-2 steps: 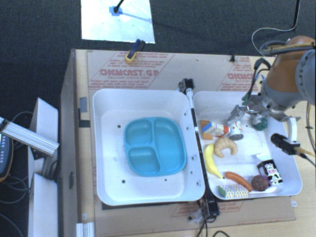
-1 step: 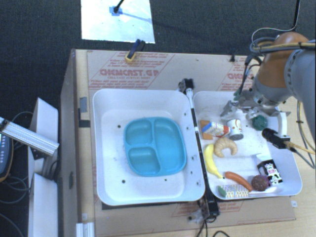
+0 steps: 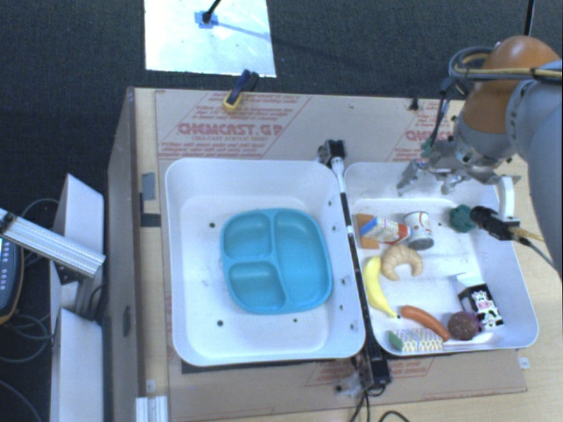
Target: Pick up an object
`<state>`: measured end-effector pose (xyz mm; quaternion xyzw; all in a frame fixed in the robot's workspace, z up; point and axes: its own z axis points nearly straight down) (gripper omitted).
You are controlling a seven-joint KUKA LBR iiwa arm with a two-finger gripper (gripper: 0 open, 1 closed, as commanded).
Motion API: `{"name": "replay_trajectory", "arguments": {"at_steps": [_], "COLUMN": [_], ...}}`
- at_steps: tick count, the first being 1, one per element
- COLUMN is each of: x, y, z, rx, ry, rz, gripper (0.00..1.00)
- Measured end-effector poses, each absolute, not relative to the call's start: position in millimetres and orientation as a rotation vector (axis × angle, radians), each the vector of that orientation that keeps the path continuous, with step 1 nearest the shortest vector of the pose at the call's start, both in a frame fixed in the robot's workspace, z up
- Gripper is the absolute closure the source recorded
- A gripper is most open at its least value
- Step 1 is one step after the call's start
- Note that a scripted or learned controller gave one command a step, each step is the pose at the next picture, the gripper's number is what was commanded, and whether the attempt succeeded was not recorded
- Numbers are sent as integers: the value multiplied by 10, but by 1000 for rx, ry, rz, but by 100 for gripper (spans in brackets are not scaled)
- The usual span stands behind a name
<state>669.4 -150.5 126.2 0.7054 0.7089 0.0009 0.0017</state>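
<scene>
Above right bin's (image 3: 515, 275) far edge: claw (image 3: 431, 178) spread, ungripping, croissant (image 3: 403, 260) well below.

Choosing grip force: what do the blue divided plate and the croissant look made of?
Blue divided plate: probably hard moulded plastic, judging by its uniform colour, soft sheen and rounded compartment ridges. Croissant: tan, matte, evenly coloured, likely a plastic or foam toy, though real pastry cannot be ruled out.
</scene>
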Motion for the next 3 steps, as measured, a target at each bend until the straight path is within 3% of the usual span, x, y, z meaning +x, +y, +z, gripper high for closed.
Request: {"name": "replay_trajectory", "arguments": {"at_steps": [1, 2, 3], "x": [6325, 6507, 6394], "y": [-1294, -1281, -1350], "z": [1149, 1256, 1247], "rx": [2219, 2214, 2218], "ry": [2223, 2224, 2221], "rz": [1, 3, 1], "gripper": [0, 0, 0]}}
